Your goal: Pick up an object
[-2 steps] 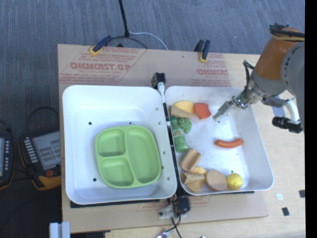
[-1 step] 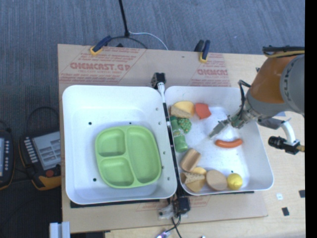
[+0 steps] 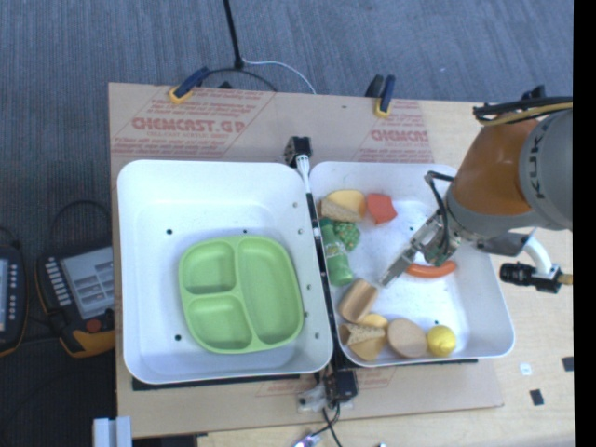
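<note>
The gripper (image 3: 396, 273), mid-right, looks clenched on nothing. The orange carrot (image 3: 431, 269) beside it is thin and slippery; grab its middle.

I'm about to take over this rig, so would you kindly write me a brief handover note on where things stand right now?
Gripper: low in the right bin, tips by the orange carrot-like piece; nothing seen between its fingers.
Right bin holds the toy food: red piece, yellow wedge, green items, bread-like pieces, lemon.
Left bin: green divided plate.
Done: arm is positioned over the food.
Left: grasp one object and lift it.
</note>
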